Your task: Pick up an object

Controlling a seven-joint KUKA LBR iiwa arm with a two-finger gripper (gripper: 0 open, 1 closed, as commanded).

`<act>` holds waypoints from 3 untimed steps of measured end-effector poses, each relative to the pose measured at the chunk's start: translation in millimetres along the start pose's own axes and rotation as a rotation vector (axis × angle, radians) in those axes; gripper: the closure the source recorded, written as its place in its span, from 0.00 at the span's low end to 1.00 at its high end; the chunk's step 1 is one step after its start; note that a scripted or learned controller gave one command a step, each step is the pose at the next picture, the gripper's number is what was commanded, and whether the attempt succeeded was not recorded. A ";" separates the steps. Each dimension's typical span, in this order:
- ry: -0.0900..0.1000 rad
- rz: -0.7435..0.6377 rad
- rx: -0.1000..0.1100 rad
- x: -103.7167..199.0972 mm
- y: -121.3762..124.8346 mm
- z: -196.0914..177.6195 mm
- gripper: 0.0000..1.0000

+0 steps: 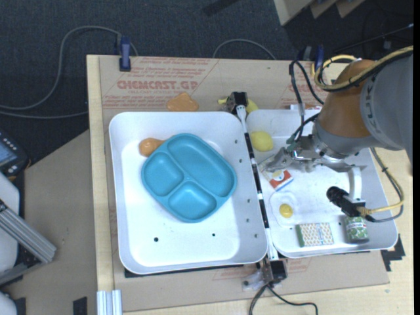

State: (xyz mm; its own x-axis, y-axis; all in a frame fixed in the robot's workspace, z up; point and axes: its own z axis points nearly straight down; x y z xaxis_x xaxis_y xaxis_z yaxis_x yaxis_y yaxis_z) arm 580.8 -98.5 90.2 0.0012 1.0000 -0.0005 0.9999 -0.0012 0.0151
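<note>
The bench board (157, 77) carries red printed lettering along its far edge; it reads roughly "CHEMCAST", though the rest is too small to make out. A blue clamp (124, 53) grips that far edge.

The left bin (131, 235) holds a blue divided tray (188, 176), lying flat near the bin's middle. An orange object (149, 146) lies at the tray's far-left corner, touching or just beside it.

The right bin (377, 241) holds several items: a yellow lemon-shaped object (262, 140) near its far-left corner; a small red and white item (281, 179); a yellow and white piece (285, 210) nearer the camera; a flat packet with a speckled pattern (314, 233), print illegible; and a small green-labelled jar (356, 229) beside it, label unreadable.

The arm (374, 104) enters from the right, orange band over the far part of the right bin, wrist angled down and to the left. The gripper (283, 159) sits low, just above the red and white item. Whether its fingers are parted or closed, or grip anything, cannot be determined.
</note>
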 end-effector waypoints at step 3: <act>0.000 -0.002 0.011 5.0 -0.5 2.5 0.00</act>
State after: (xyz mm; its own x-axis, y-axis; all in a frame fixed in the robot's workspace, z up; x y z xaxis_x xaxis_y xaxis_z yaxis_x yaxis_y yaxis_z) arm 580.4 -93.6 87.7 -0.0008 1.0000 -0.0006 1.0000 0.0008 0.0042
